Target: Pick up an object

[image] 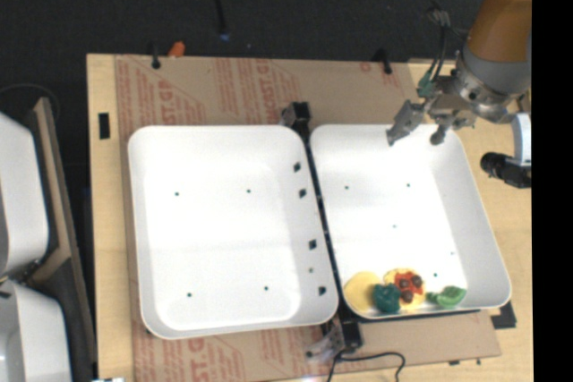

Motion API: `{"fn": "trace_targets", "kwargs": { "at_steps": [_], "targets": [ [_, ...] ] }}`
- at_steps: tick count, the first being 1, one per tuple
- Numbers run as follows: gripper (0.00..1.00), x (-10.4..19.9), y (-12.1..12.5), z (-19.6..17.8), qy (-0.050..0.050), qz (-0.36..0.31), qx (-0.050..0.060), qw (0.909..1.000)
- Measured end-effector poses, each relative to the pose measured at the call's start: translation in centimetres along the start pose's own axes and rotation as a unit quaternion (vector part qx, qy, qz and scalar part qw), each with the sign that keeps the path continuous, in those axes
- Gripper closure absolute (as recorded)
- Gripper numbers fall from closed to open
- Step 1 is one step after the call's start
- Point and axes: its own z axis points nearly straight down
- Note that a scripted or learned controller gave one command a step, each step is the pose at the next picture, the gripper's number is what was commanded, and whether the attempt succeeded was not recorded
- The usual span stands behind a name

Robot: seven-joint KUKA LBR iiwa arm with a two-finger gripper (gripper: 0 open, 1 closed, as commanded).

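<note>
while toys point(405, 290) sit bunched in the right bin's point(474, 219) near corner, gripper point(416, 132) hangs open and empty over its far edge.

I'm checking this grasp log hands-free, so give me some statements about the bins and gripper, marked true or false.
1. The toys sit in the right bin. True.
2. The gripper holds the green toy. False: it hangs empty and open over the bin's far edge.
3. The yellow toy lies at the bin's near edge. True.
4. The teal toy lies apart from the others. False: it touches the yellow one.
</note>
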Motion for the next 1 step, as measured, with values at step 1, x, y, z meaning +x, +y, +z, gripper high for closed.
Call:
{"fn": "trace_targets", "kwargs": {
  "at_steps": [1],
  "targets": [
    [0.0, -2.57, -11.93, 2.79, 0.0, 0.002, 0.001, 1.0]
  ]
}}
